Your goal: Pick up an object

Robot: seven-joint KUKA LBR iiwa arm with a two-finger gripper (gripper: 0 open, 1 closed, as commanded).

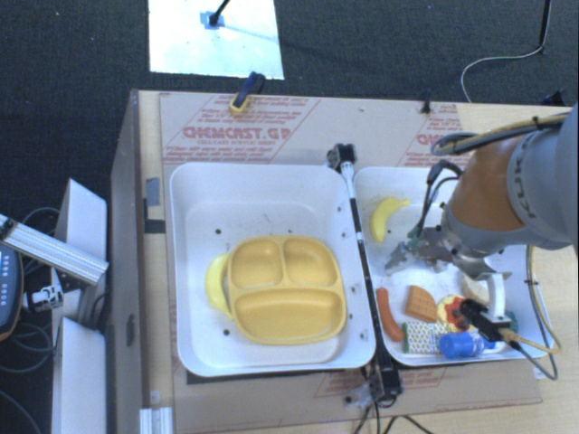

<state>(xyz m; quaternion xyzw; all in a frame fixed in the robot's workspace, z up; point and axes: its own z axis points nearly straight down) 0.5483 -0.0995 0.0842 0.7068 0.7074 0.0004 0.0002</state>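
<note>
An overhead view, taken at a slant, shows a bench [271,120] topped with a clear sheet printed in red lettering. Two shallow white bins sit side by side on it.

The left bin [194,242] holds a yellow divided tray [285,289] with three compartments, lying flat near the bin's middle. A yellow plate [215,283] peeks out from beneath the tray's left edge.

The right bin [380,183] holds several small toy foods. A banana [387,215] lies in the bin's upper left part, well apart from the rest. Near the bin's front edge, an orange-red sausage [390,315] lies at a slant by the left wall. Just beside it to the right is an orange wedge [420,303], and below that a speckled green block [422,336]. A blue piece [460,344] lies beside the block at the front rim. A red and yellow item [447,311] sits between the wedge and a black part by the arm's cable.

The arm [507,188], grey with an orange band, reaches in from the right and hangs over the right bin. Its gripper [404,254] points down and to the left, between the banana and the wedge, with a metal finger tip near the bin floor. How far its fingers are spread cannot be told, and nothing can be seen between them.

A small yellow and black tool [244,93] lies on the bench's far edge.
</note>
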